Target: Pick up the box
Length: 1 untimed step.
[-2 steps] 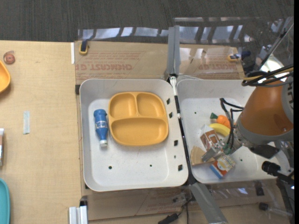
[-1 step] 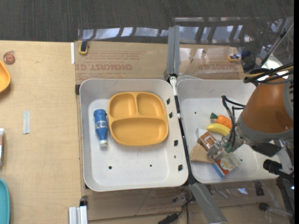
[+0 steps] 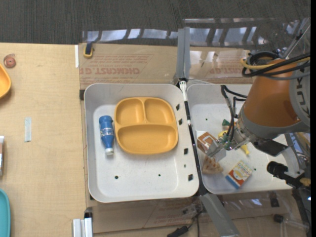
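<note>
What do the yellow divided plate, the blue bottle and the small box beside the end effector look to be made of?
Divided plate: probably molded plastic, matte, uniform yellow with soft rounded ridges. Blue bottle: likely plastic, slightly glossy, with a printed label and white cap. Small box in the right bin, by the end effector: apparently printed cardboard, with flat faces and crisp edges; its finish is too small to judge.
</note>
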{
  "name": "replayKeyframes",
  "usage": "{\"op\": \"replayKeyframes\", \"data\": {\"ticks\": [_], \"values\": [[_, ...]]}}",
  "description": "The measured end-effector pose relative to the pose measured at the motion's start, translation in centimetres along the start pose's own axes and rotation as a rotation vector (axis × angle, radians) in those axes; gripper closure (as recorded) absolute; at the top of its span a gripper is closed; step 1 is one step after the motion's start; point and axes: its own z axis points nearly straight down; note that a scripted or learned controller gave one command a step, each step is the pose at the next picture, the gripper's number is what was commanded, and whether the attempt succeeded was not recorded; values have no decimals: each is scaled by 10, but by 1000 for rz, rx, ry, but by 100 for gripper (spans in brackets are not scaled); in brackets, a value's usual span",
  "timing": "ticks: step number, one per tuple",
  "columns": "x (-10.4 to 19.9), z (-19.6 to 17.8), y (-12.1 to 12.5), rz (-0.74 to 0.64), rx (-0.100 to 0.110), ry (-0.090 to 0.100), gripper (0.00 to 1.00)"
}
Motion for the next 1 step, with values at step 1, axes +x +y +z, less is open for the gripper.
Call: {"op": "replayKeyframes", "data": {"ticks": [1], "values": [[-8,-1,71,131,2,-12,100]]}}
